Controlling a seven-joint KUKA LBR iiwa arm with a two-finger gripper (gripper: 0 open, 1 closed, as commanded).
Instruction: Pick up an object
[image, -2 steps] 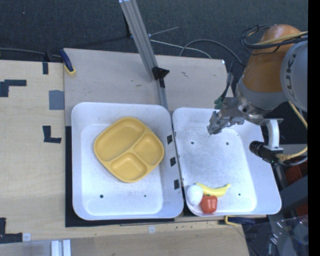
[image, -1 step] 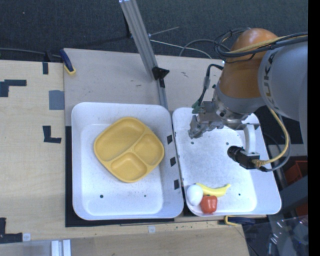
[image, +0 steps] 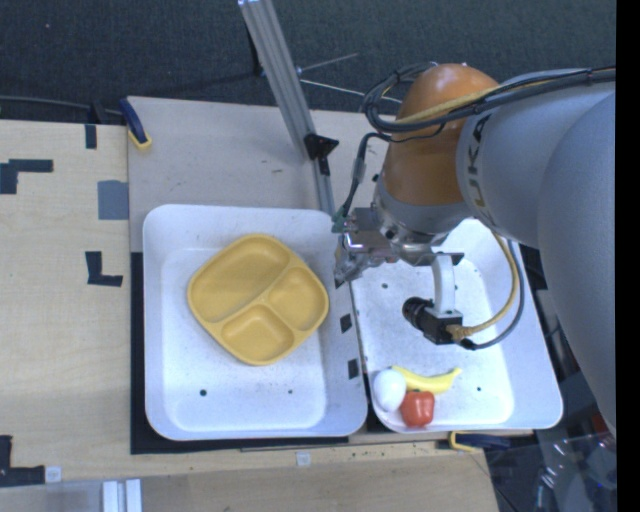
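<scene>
While the small cluster of toy food, a yellow plastic banana (image: 432, 379) lying across a white egg-shaped piece (image: 387, 388) and a red pepper-like piece (image: 418, 407), is sitting at the right-hand white bin's (image: 500, 400) near edge, the jaws (image: 352, 250) are hanging well away from it, over the bins' shared wall. From the jaws the cluster is lying toward the camera and slightly right; the banana's long axis is running roughly left-right. Whether the jaws are spread or closed I cannot tell. A yellow divided plastic plate (image: 258, 298) is resting in the left white bin (image: 175, 400).
</scene>
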